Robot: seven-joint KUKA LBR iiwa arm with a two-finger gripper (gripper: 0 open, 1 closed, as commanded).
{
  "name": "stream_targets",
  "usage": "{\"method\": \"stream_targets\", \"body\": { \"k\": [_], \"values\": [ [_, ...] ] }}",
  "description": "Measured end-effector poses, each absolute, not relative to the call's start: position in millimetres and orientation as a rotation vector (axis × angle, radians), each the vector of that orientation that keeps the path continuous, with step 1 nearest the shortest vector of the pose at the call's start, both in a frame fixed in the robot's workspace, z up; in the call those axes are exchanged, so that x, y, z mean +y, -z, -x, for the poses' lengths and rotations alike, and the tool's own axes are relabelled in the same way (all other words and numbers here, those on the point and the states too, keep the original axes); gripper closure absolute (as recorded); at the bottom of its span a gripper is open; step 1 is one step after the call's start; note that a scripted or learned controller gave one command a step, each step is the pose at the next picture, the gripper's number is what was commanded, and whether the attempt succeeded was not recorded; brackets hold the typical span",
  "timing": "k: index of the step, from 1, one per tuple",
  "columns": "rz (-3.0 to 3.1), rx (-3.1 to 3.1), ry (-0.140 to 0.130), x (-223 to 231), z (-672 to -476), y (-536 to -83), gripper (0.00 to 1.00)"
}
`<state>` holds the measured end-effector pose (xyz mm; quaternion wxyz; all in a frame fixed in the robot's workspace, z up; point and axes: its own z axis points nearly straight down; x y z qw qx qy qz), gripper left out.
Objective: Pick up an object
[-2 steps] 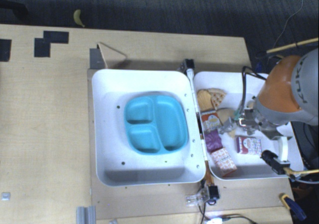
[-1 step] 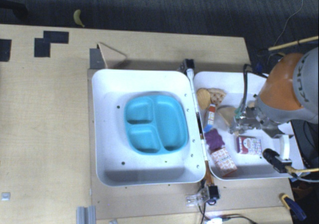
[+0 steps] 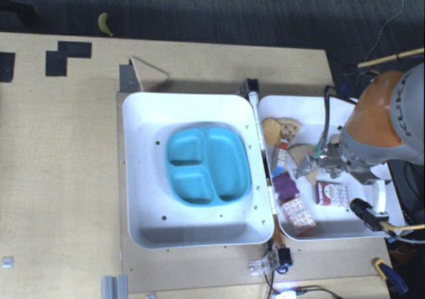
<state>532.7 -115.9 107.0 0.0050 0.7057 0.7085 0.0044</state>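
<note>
my tool (image 3: 317, 163) hangs over the right bin (image 3: 345, 228), near the bench's right edge; i can't tell its opening. i should drop straight onto the red packet (image 3: 331, 193).

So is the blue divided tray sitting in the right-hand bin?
No, the blue tray lies in the left bin, while the right bin holds the small cluttered items.

Grey robot arm (image 3: 405, 115) showing a rounded glossy orange band above the wrist, black cable looping alongside it, dull metallic pincer (image 3: 317, 160) assembly catching light at its tip
</note>
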Motion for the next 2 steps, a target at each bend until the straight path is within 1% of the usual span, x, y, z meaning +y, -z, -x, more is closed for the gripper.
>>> {"method": "stream_targets", "body": {
  "k": [1,2],
  "values": [
    [-2.206,2.219,-0.017,-115.3,-534.0,-117.7,1.00],
    [-2.207,2.219,-0.017,-115.2,-534.0,-117.7,0.00]
  ]
}}
